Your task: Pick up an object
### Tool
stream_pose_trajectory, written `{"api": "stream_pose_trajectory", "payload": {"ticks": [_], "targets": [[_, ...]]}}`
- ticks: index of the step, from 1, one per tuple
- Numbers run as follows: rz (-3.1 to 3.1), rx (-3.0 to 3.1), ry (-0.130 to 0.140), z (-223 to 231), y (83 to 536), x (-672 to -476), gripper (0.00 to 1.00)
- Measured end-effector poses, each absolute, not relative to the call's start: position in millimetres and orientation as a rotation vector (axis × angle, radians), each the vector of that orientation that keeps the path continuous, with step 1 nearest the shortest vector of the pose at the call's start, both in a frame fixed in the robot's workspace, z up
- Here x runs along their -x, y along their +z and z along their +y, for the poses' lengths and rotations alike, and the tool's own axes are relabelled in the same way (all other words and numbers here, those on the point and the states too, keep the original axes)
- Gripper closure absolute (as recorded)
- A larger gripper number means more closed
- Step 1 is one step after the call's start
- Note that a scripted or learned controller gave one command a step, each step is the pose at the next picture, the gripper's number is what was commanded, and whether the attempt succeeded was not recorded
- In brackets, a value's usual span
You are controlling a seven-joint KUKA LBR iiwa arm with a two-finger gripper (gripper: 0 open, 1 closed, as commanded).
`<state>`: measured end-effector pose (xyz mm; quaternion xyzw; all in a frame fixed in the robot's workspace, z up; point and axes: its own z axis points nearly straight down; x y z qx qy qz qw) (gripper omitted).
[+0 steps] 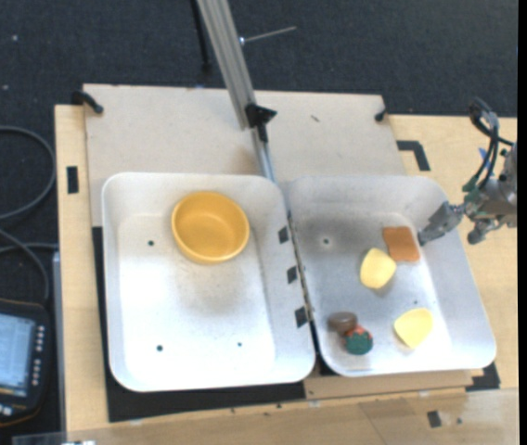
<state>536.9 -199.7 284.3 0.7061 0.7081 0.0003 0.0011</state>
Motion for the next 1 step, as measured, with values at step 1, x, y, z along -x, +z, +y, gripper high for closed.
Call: {"api": "stream_pose_trajectory", "payload": {"ticks": [1], "targets": [[2.223,-2.217,0.002,-199.7,284.3,-536.9,0.0]]}}
